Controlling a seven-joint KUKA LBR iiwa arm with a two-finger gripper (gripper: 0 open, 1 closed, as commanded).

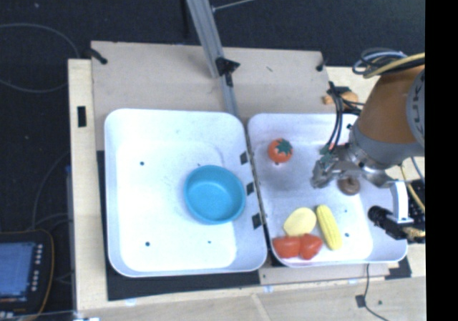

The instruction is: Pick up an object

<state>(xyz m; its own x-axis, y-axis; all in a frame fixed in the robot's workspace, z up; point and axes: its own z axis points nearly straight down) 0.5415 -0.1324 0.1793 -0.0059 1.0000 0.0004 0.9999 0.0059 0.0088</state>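
Tomato, small and red with a green top, sits in the upper left part of the right bin, apart from everything else and the nearest loose item to the end effector. End effector hangs low over the middle of the same bin, to the tomato's right and slightly below it, not touching it; whether its fingers are spread or pressed together cannot be told from this angle. Nothing is seen between them.

Along the bin's lower edge a yellow lemon-like piece, a corn cob and a red pepper-like piece lie packed together, touching. Left bin holds a blue bowl.

Risks, as judged: a rounded tomato may roll or squirt out under an off-centre close. A descent into the packed cluster could jam on neighbours or shove them against the wall.
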